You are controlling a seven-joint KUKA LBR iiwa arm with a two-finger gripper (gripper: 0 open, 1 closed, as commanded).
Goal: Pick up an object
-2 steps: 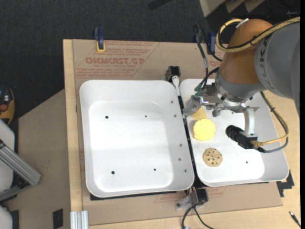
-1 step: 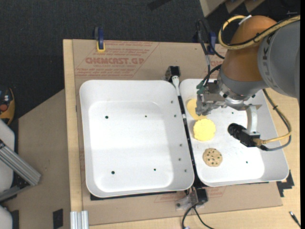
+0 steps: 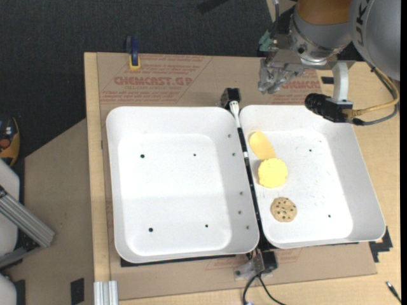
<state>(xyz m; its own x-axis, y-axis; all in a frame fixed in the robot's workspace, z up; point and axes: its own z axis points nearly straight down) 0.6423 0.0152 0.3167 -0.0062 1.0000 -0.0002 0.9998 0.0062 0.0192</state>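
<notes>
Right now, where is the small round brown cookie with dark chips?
The small round brown cookie lies in the right white bin, near its front left, just below the round yellow disc.

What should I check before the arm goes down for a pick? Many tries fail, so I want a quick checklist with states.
1. Targets present: yellow oblong piece, yellow round piece and cookie lie in the right bin: ok.
2. Gripper over a target: it hangs above the bin's far rim: not ok.
3. Yellow pieces apart: they look touching: not ok.
4. Cookie free-standing: ok.
5. Finger opening: cannot tell.
</notes>
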